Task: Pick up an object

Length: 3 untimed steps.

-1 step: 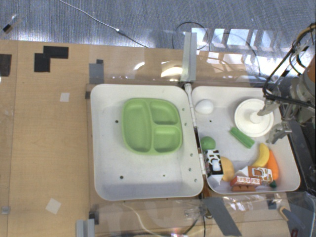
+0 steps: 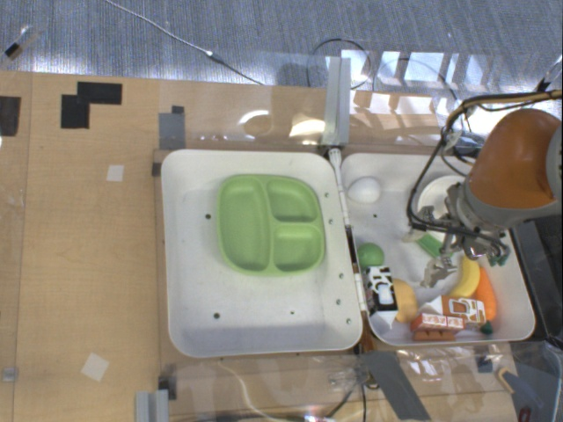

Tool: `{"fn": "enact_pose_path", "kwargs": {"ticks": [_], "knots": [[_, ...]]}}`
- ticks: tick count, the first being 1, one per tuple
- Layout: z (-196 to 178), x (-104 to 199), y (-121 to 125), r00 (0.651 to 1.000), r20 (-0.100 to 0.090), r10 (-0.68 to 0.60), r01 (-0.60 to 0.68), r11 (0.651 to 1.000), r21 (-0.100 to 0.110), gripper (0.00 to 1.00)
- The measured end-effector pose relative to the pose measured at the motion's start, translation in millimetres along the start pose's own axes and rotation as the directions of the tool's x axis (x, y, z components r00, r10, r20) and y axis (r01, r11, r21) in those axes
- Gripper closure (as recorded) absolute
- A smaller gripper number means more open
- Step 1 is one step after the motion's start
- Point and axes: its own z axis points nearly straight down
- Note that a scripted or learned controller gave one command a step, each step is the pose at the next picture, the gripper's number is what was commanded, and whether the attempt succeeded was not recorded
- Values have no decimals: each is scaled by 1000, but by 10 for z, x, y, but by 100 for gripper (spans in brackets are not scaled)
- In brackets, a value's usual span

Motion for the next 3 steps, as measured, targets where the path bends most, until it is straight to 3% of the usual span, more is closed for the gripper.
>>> {"fn": "enact_pose_path", "kwargs": {"ticks": [1, 2, 3], "knots": [[85, -440, 587, 999, 18, -46, 46, 999, 5, 0], [69, 234, 646, 999, 21, 24, -24, 1000, 7, 0], [89, -396, -10, 997, 16, -76, 76, 997, 8, 0]]}}
